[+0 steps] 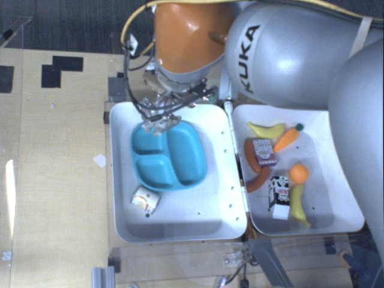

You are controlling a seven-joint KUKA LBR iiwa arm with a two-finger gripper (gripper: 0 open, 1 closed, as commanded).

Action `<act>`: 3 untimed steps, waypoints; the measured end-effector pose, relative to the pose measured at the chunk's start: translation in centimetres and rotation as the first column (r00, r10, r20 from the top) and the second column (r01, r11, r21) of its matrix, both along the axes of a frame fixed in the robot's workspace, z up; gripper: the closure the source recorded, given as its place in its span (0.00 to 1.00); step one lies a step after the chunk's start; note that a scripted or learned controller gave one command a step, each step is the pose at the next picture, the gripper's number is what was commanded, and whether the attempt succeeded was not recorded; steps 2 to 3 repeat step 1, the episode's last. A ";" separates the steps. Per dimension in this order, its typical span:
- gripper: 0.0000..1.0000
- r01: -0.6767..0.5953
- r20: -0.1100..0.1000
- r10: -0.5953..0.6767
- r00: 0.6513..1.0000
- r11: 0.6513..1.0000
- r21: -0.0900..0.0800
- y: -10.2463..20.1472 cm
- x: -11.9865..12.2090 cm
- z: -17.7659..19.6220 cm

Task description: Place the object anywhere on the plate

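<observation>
A blue plate (174, 158) with three compartments lies in the left bin (174, 221). My gripper (159, 120) hangs over the plate's far edge, near its top left compartment. The arm's orange band and grey body cover the view above it. A small white and tan object (146, 200) lies on the bin floor just off the plate's near left corner. I see nothing on the plate.
The right bin (336, 215) holds a banana (267, 129), a carrot (287, 139), a sausage (254, 167), a small pink box (264, 152), an orange (298, 173), a second banana (297, 205) and a black and white carton (279, 198).
</observation>
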State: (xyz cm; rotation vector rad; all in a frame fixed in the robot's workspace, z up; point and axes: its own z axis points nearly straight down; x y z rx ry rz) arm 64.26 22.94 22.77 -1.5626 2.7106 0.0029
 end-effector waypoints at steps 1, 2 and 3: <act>1.00 -0.175 0.003 0.175 0.985 0.985 -0.002 -0.1 2.7 1.1; 1.00 -0.175 0.003 0.175 0.985 0.985 -0.002 -0.1 2.7 1.1; 1.00 -0.175 0.003 0.175 0.985 0.985 -0.002 -0.1 2.7 1.1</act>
